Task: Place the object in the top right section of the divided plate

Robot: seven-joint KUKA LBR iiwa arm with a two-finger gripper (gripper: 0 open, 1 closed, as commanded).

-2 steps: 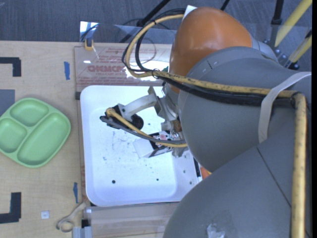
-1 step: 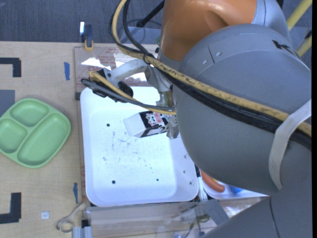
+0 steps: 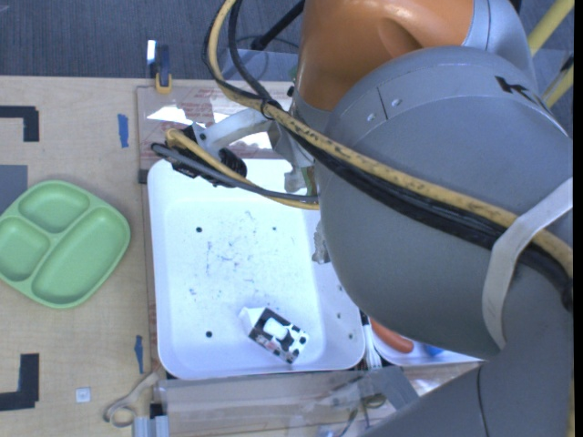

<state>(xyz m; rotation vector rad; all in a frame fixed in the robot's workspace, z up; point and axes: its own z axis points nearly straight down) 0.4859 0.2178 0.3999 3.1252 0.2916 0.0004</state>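
Note:
A green divided plate with three sections lies on the wooden bench at the left. A small white and black packet lies near the front edge of the left white bin. The grey arm with its orange band fills the right of the camera view and hides the gripper. An orange object peeks out under the arm in the right bin.
Yellow and black cables loop over the back of the left bin. Blue tape marks and black markers sit on the bench. A cord lies at the front edge.

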